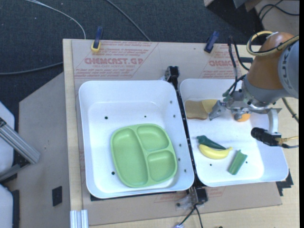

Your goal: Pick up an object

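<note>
L bin (pixel 95 127) holds a green divided plate (pixel 142 154), sitting low-centre. R bin (pixel 270 172): tan bread slice (pixel 199 109) at upper left, dark green item (pixel 211 143) touching yellow banana (pixel 214 152) mid-bin, green block (pixel 237 162) just right of banana. Gripper (pixel 231 109) low over R bin top, beside bread, orange obj (pixel 242 117) just under it; can't tell how far the claw is open or if it has hold of anything.

The grey arm (pixel 285 61) comes in from the upper right of the frame, orange band bent downward, its gripper (pixel 228 109) hanging low at right of centre.
</note>
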Motion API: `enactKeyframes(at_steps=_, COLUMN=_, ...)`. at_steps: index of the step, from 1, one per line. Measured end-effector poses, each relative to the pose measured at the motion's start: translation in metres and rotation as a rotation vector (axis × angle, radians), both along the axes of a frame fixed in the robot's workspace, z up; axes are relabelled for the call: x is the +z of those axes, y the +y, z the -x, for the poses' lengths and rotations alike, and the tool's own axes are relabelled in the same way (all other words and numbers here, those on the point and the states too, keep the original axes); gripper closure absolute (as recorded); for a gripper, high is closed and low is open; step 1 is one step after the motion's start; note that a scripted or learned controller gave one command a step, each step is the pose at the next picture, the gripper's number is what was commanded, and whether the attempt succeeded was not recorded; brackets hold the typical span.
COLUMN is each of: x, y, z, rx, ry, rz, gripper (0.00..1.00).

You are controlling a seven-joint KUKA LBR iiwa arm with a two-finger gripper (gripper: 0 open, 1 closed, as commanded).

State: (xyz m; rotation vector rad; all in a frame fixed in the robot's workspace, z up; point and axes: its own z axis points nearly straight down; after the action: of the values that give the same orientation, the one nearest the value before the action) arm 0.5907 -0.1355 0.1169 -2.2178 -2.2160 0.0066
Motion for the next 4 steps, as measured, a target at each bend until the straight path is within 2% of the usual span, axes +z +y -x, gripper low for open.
enactKeyframes(at_steps=1, x=0.014, y=0.0, z=-0.002, rx=0.0, ry=-0.007, rz=0.002, gripper=1.0)
enactKeyframes(at_steps=4, x=0.143, y=0.007, z=0.004, rx=0.002, ry=-0.015, rz=0.004, gripper=1.0)
